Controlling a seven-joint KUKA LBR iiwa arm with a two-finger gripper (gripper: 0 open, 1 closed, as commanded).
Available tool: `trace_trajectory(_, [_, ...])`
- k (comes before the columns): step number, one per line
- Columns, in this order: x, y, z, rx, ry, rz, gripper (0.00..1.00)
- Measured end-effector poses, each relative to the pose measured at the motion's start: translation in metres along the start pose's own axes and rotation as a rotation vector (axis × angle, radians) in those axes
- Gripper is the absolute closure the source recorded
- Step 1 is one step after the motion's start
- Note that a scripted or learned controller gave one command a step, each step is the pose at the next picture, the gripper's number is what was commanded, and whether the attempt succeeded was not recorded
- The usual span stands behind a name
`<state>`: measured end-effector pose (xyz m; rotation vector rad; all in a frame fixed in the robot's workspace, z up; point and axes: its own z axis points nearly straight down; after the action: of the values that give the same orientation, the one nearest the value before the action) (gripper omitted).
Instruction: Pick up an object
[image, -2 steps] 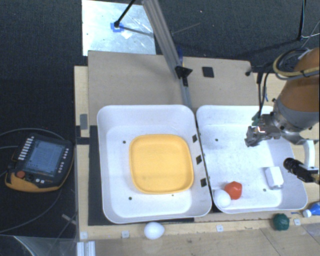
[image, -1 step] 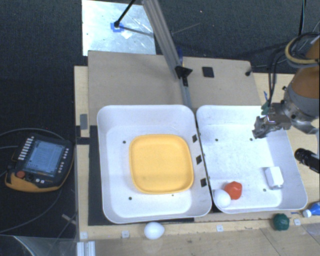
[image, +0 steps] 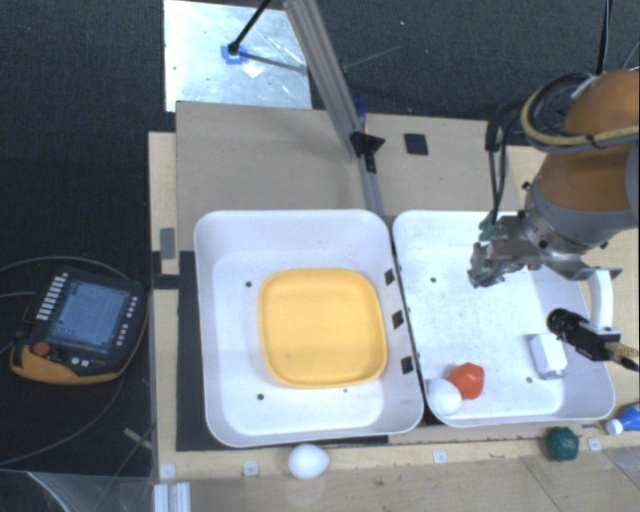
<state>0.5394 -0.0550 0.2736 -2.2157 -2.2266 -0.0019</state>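
My gripper (image: 488, 270) hangs over the upper middle of the right bin (image: 430, 300), with the grey and orange arm reaching in from the right. An orange-red object (image: 466, 379) lies near the front of that bin, and a white ball (image: 444, 397) touches it at the front left corner. A small white block (image: 546, 355) rests toward the bin's right side. All three lie well in front of the gripper, apart from it. Nothing shows beneath the gripper but bare bin floor.
A yellow square plate (image: 323, 326) sits in the left bin (image: 225, 300). On the bench in front lie a white egg-shaped object (image: 308, 460) and a green ball (image: 562, 443). A teach pendant (image: 75, 322) sits far left. A slanted metal pole (image: 335, 80) rises behind the bins.
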Motion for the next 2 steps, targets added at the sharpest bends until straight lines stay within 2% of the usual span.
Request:
trace_trajectory(1, [0.047, -0.01, 0.002, 0.0, 0.0, 0.001, 1.0])
trace_trajectory(2, [0.097, -0.017, 0.02, 0.001, 0.0, 0.0, 1.0])
